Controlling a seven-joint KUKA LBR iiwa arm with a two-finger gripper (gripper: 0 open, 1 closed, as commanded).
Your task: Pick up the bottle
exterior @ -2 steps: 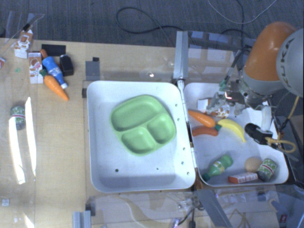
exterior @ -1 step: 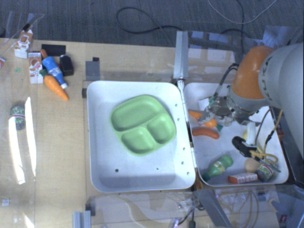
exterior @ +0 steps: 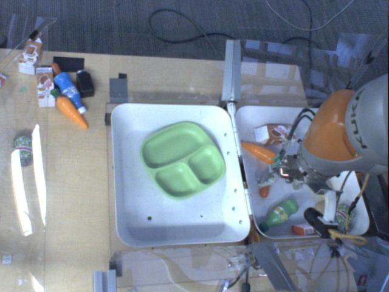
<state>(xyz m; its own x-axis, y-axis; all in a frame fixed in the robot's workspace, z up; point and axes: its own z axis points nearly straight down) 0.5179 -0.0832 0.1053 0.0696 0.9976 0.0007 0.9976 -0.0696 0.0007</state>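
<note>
While the bottle (exterior: 279, 214) lies on its side near the front edge of the right bin (exterior: 362, 222), we note its long axis runs at a slant: green body toward the upper right, cap end toward the lower left corner of the bin. It rests free on the bin floor, nothing gripping it.

Just above it in view, toward the back of the bin, sits the gripper (exterior: 285, 170), w/ the wrist and orange band behind it to the right. The bottle therefore lies below and slightly left of the gripper, near but apart. Finger spread: we cannot tell, as the tips blur into the clutter beneath.

Our judgement: the approach needs a short move toward the bin's front, and the grip should cross the slanted axis, not run along it.

Other items, right bin: a carrot (exterior: 258, 152) at the left wall, a small red piece (exterior: 264, 191) between carrot and bottle, a printed packet (exterior: 276, 133) at the back. Left bin (exterior: 127, 212) holds a green tray (exterior: 182, 159), well apart from the work.
</note>
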